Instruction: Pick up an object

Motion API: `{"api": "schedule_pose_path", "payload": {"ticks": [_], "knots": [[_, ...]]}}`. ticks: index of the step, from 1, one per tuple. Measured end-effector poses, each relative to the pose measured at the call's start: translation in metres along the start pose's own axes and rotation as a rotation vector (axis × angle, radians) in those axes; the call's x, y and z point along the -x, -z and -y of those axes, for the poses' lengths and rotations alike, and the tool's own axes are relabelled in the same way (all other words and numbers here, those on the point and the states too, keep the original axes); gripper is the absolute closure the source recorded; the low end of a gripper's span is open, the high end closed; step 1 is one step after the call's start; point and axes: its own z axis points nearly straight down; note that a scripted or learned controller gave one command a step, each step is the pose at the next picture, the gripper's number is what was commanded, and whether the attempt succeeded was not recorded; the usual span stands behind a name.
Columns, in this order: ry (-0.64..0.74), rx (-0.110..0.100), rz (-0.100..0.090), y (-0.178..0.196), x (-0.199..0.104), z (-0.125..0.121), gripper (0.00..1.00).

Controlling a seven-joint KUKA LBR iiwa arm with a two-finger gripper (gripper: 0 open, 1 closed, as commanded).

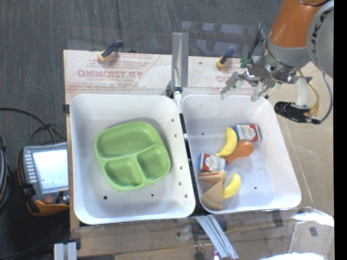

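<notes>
We see the grey arm with its orange band reaching in from the right, its two-finger gripper (pixel 242 90) hanging above the far rim of the right-hand shallow white bin (pixel 282 161). The fingers are spread wide, with nothing between them.

The things to pick lie in the middle and near part of that right bin, well apart from the gripper. A small red-and-white carton (pixel 248 132) sits nearest the far edge, just beside a curved yellow banana (pixel 229 142) and an orange carrot-shaped piece (pixel 241 150). Nearer the bin's left wall we find a second small carton with a red label (pixel 211 162), touching tan wedge-shaped pieces (pixel 213 191), and a second, smaller yellow banana (pixel 232 185) beside them.

The left-hand shallow white bin (pixel 87 199) carries a lime-green plastic plate with three compartments (pixel 133 154), roughly at its centre.
</notes>
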Motion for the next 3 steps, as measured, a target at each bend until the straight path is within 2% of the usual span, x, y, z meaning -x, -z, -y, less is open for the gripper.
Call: {"api": "schedule_pose_path", "payload": {"ticks": [1,2,3], "knots": [[-0.16,0.023,0.004,-0.167,0.043,0.017,0.0],[-0.113,0.035,0.005,-0.173,0.052,0.054,0.0],[-0.113,0.037,0.006,-0.164,0.052,0.054,1.0]]}}
